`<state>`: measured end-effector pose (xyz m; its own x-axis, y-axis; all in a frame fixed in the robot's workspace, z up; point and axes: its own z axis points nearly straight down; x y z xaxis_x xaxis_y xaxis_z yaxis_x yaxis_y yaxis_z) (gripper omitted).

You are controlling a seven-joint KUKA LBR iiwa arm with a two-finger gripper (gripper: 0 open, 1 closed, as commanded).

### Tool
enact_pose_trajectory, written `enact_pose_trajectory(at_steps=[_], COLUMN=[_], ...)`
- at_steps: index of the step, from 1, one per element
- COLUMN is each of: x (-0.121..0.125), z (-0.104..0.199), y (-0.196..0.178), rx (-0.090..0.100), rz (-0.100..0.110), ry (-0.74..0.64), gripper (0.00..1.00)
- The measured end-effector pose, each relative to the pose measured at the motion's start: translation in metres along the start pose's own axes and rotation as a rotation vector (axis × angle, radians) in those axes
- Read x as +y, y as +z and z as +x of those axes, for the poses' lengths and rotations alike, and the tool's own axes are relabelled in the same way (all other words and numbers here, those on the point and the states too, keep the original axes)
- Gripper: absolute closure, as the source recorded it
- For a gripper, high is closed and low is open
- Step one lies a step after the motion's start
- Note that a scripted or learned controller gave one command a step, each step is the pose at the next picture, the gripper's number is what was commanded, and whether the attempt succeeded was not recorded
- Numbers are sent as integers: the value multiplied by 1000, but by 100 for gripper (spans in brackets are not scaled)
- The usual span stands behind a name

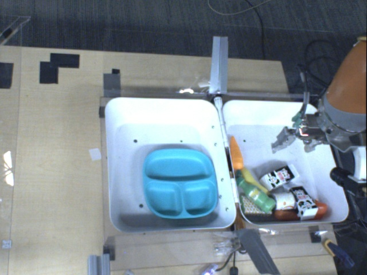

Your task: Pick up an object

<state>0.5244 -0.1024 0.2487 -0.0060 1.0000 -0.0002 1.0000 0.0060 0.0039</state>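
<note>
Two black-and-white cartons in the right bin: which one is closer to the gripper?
The upper carton, lying just below the gripper. The other carton sits lower, at the bin's front edge beside the red item.

Arm (344,90) from right, end effector (295,136) hovering

So we've got a pale wooden bench (57,182) with a few black squares (57,66) stuck on near its far left. We can see a thin black cable (252,7) looping over the dark grey carpet (114,10) behind it, plus a grey metal post (219,65) standing at the back where the bins meet.
</note>
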Motion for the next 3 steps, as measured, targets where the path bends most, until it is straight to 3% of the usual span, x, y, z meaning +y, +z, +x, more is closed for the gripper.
enact_pose_trajectory(at_steps=[1,2,3], x=[11,61,23], z=[-22,-86,-91], y=[126,161,161], rx=[0,-1,2], rz=[2,-5,-5], ry=[210,502,937], gripper=[0,0,0])
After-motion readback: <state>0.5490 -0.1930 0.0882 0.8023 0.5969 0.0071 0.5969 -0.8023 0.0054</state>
